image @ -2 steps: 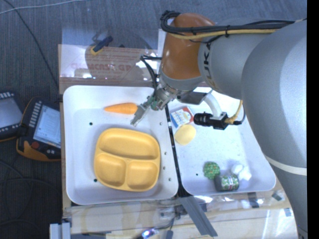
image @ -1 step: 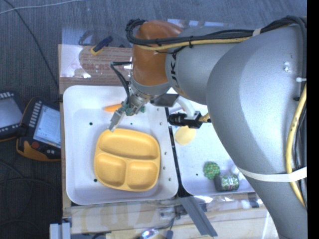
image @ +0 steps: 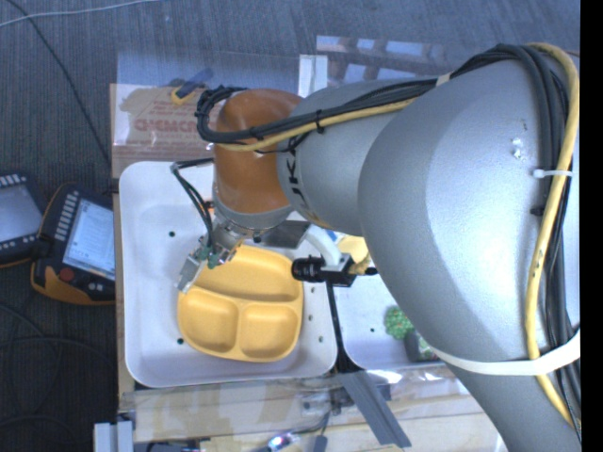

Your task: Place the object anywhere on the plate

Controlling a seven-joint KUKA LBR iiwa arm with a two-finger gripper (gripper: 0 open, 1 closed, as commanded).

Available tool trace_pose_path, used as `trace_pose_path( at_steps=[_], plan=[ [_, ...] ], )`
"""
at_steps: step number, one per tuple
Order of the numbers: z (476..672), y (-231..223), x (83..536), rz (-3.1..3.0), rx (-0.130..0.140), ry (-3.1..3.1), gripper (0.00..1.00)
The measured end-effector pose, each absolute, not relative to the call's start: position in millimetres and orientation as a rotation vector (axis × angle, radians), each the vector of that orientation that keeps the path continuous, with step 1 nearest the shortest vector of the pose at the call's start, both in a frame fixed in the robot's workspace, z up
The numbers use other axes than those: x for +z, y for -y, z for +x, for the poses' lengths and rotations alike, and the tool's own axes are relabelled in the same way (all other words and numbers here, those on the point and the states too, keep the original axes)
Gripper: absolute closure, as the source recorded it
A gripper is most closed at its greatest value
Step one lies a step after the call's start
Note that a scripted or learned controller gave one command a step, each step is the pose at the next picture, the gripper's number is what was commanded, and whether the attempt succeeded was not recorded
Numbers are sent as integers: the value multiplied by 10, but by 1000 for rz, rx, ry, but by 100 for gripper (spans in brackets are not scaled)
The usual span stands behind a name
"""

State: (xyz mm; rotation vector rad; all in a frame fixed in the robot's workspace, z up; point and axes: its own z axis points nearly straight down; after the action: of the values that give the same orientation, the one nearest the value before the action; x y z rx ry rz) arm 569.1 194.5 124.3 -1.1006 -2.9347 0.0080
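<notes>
A yellow plate [image: 243,311] with three compartments lies in the left white bin [image: 151,347], toward its front. My gripper [image: 198,266] hangs over the plate's back left rim, under the orange wrist band. Whatever is at its tip is hidden by the wrist. In the right bin [image: 367,351], a small green object [image: 399,322] sticks out from under the arm, and a bit of a yellow thing [image: 354,247] shows near the bin's back left.
The big grey arm covers most of the right bin. A cardboard sheet [image: 155,125] lies behind the left bin. A teach pendant [image: 80,243] rests on the floor to the left.
</notes>
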Motion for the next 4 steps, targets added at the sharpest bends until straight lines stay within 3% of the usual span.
trace_pose_path(
  at_steps=[1, 2, 3, 4],
  plan=[
    [5920, -1623, 3036, -517, 4, 3101, 0],
    [5920, -2249, 1680, -163, 0, 3137, 0],
    [6624, -2341, 1998, -504, -5, 3104, 0],
    [6019, -2320, 2201, -261, 2, 3133, 0]
  ],
)
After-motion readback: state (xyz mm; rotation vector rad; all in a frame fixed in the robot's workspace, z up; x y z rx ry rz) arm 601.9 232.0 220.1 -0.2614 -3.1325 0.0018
